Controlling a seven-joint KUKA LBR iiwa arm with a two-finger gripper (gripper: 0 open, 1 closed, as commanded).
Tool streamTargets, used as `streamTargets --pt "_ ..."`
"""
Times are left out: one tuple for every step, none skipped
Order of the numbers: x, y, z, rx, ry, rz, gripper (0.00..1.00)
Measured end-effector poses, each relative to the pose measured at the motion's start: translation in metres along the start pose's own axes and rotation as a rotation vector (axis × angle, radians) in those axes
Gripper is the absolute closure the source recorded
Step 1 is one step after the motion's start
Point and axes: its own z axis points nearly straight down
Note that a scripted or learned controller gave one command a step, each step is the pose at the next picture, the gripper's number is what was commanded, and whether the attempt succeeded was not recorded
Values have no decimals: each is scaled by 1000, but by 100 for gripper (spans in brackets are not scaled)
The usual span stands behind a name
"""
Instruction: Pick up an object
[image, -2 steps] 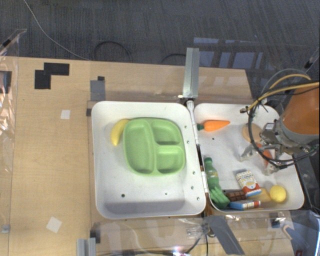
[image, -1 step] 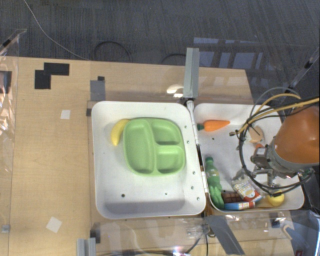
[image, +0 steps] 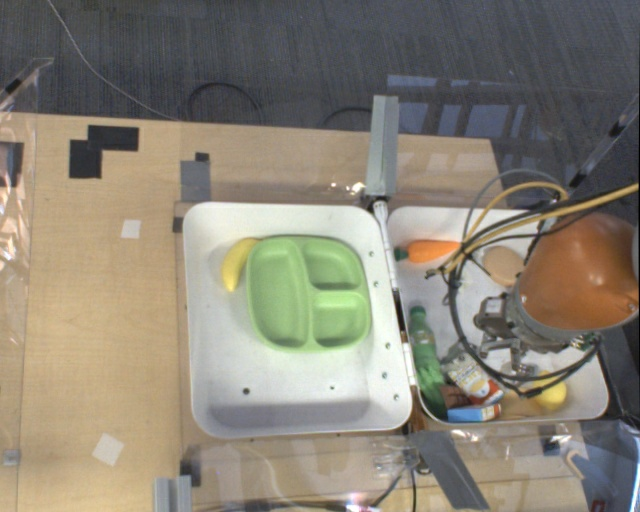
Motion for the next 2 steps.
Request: streamTargets --pt "62 -94 4 -7 1 -77 0" --pt "55 -97 -10 1 -7 -80 100"
